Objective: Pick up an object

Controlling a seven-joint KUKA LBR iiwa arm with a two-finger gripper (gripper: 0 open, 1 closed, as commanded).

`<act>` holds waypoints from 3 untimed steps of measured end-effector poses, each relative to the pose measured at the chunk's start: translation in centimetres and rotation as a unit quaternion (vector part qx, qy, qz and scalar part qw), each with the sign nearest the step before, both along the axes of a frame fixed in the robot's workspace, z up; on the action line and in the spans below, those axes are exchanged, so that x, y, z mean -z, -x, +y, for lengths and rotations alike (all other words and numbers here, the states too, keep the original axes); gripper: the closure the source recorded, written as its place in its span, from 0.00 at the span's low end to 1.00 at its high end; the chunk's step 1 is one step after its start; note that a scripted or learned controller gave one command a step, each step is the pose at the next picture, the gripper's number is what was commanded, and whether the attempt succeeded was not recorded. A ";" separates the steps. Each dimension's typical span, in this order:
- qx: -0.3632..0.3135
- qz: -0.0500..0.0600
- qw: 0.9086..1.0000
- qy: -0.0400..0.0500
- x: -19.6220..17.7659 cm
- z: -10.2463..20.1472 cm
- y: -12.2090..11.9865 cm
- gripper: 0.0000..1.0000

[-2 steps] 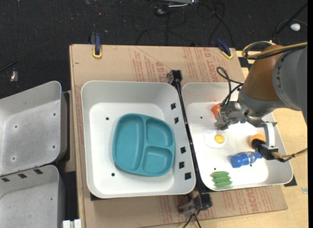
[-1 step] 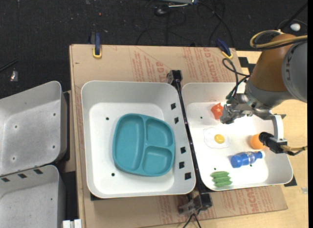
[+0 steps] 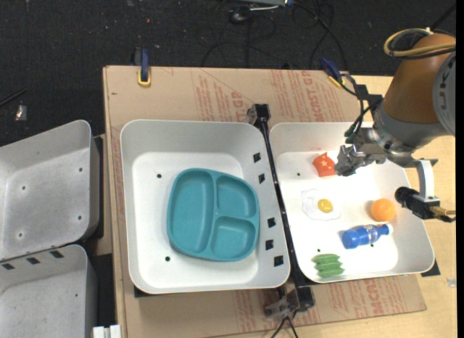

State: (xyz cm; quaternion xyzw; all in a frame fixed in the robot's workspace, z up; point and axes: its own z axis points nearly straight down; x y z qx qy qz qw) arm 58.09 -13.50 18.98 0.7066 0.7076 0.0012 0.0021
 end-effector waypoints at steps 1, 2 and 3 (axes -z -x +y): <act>0.000 0.000 1.000 0.000 -2.9 0.0 -0.1 1.00; -0.003 0.003 1.000 -0.002 -2.4 5.8 0.2 1.00; -0.003 0.003 1.000 -0.002 -1.9 11.5 0.0 1.00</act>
